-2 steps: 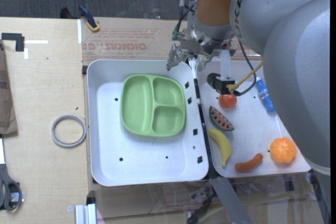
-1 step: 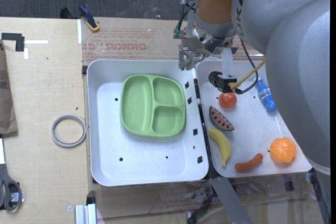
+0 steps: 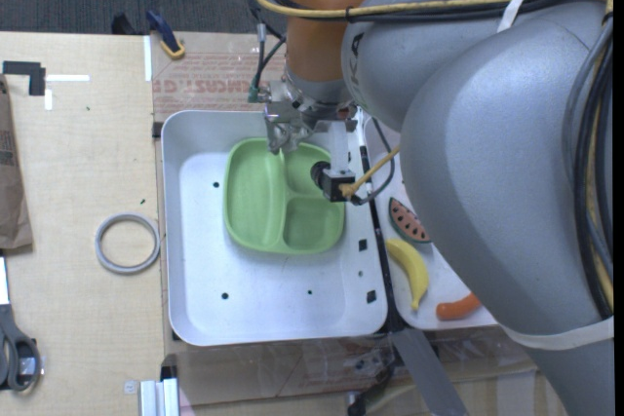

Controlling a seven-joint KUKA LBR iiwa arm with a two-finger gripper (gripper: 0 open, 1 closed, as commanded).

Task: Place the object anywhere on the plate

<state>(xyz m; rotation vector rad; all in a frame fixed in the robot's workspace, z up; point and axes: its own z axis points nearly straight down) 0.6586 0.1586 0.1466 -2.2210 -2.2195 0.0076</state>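
Gripper [image 3: 283, 139] sat over the far rim of the green plate [image 3: 283, 200], which lay in the left bin [image 3: 195, 239]. Couldn't tell its state or whether it held anything. Banana [image 3: 409, 270], watermelon slice [image 3: 409, 221] & orange sausage-like piece [image 3: 456, 309] lay right of the plate, in the 2nd bin [image 3: 439, 292].

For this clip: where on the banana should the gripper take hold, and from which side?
Probably across the middle of the banana, coming straight down from above. It lies flat in the right bin, a long thin curve running top to bottom in the view, so fingers closing across its width fit best. The watermelon slice sits close to its upper end and the carrot near its lower end; the middle has the most room.
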